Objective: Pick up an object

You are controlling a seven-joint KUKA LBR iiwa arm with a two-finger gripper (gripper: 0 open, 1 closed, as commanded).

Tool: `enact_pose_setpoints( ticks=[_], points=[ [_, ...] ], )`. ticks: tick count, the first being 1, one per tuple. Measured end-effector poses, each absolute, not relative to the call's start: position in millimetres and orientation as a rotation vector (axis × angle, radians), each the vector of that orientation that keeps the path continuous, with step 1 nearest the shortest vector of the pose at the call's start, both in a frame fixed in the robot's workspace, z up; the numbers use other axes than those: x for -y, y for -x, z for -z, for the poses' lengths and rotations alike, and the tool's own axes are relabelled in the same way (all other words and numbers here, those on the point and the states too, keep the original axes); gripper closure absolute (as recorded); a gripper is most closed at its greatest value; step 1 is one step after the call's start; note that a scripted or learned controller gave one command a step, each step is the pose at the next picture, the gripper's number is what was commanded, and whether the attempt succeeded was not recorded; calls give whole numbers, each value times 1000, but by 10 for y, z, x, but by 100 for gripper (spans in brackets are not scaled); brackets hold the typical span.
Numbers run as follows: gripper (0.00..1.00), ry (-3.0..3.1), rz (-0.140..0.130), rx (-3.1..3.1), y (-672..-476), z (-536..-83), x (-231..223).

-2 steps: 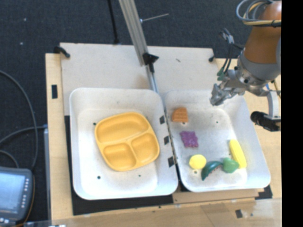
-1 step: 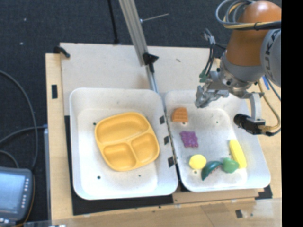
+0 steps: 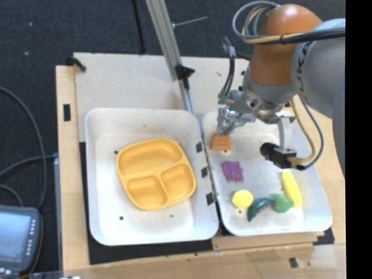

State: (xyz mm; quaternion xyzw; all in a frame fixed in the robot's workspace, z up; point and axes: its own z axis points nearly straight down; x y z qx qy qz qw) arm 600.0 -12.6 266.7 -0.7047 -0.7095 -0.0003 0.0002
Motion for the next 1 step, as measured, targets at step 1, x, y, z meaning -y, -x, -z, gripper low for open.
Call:
enact_pose_setpoints(
  ticks=[1],
  points=[
    [100,2213,0,2229,-5979,-2532,-431]
  ],
)
